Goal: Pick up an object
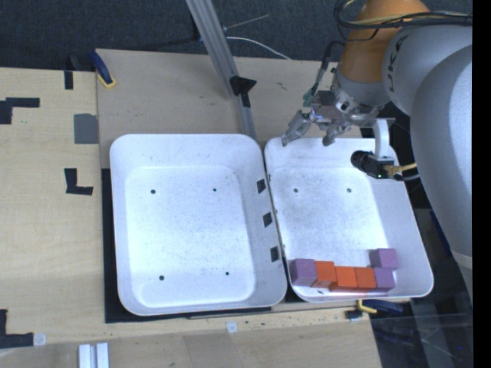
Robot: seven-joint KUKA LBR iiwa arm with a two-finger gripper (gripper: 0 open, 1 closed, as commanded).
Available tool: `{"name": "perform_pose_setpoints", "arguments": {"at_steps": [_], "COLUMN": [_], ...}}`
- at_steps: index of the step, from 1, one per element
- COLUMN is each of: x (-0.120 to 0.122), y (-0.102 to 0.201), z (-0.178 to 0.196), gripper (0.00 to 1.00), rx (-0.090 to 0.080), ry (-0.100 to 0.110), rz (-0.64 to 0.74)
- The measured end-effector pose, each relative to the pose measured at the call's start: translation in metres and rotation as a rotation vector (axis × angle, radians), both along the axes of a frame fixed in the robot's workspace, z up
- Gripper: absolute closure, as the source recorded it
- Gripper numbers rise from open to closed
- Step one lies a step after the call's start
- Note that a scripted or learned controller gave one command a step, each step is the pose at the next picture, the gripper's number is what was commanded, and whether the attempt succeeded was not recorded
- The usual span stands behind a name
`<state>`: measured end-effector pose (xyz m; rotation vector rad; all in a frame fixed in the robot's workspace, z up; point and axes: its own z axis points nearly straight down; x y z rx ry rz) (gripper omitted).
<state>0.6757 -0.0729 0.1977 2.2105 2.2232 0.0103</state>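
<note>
Gripper (310, 136) above far rim of right bin (406, 205), fingers spread, nothing between. Purple and orange blocks (345, 273) packed in row against near wall, well apart from gripper. Left bin (123, 205) beside, walls touching.

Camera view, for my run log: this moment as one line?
claw: open, holding nothing, over right bin far rim | blocks: purple and orange, near edge, right bin | pick: not yet done

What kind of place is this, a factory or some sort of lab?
Most likely a robot test lab. A robot arm reaches over two white bins on a taped wooden bench, and the only goods are a few purple and orange blocks, more like practice pieces than products.
</note>
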Motion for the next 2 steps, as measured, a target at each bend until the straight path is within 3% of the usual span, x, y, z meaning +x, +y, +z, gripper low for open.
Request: {"name": "perform_pose_setpoints", "arguments": {"at_steps": [1, 2], "x": [-0.025, -0.009], "y": [0.01, 0.156], "z": [0.068, -0.009], "gripper": [0.0, 0.0], "rx": [0.0, 0.001], "ry": [0.003, 0.015], "rz": [-0.003, 0.002]}}
